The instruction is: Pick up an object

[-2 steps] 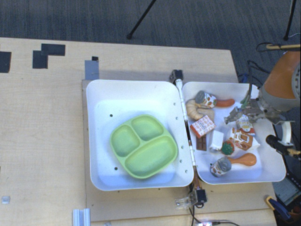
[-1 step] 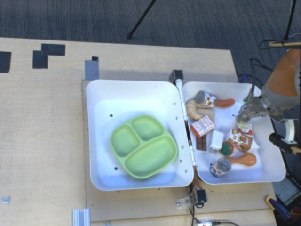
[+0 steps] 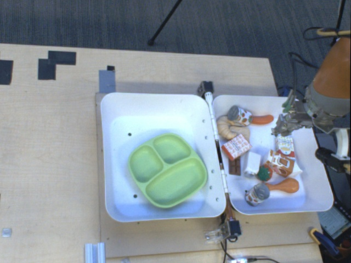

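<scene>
Presently logged: gripper [image 3: 284, 124] at the right bin's [image 3: 323, 199] far right edge, hung low from the grey arm with the orange band [image 3: 335, 73]; whether clenched or released cannot be told from the dark metal tangle, and nothing seen grasped. Just below the tip, a small white carton [image 3: 284, 145] lying in the bin, close to the gripper but contact not discernible. Right bin contents, crowded: orange sausage [image 3: 261, 119] near the far rim; grey and white can [image 3: 239, 114] beside it; tan croissant [image 3: 229, 128]; red and white box [image 3: 236, 146] tilted at the bin's left side; dark brown bar [image 3: 234, 166] under it; white block [image 3: 252, 163]; green ball [image 3: 264, 174]; orange and white packet [image 3: 282, 163]; orange drumstick [image 3: 283, 187] toward the near rim; second small can [image 3: 257, 194] near the near left corner. Left bin [image 3: 118, 114]: one green divided plate [image 3: 168, 170], three compartments, lying flat toward the near side. Both bins side by side, rims touching along a hinge-like strip, set on a pale wooden bench [image 3: 49, 163] with black square marks [image 3: 55, 64] at far left. Beyond the bench, dark grey carpet [image 3: 109, 10] crossed by a thin black stand leg [image 3: 170, 14]. Cables [image 3: 315, 34] at far right.
</scene>
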Robot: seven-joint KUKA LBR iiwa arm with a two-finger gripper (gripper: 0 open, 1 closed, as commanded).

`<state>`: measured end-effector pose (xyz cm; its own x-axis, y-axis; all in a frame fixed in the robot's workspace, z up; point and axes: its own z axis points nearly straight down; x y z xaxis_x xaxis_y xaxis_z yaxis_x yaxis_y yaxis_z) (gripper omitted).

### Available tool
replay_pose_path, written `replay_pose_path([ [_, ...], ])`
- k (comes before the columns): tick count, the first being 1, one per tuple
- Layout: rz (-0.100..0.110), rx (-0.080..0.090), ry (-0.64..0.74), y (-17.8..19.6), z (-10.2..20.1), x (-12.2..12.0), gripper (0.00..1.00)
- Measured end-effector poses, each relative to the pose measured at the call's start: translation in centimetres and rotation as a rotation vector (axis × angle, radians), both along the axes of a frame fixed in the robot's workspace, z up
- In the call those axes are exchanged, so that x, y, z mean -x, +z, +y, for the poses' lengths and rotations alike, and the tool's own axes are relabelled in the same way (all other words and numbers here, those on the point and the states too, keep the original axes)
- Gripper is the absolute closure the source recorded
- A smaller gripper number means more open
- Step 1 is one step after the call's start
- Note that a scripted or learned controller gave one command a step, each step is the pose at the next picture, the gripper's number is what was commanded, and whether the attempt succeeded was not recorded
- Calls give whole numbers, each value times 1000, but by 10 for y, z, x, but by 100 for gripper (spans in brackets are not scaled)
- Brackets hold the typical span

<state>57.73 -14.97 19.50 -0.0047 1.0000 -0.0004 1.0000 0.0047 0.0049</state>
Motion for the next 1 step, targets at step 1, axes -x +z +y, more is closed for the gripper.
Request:
replay_pose_path([
  [1,3,-1,0,32,51,73,100],
])
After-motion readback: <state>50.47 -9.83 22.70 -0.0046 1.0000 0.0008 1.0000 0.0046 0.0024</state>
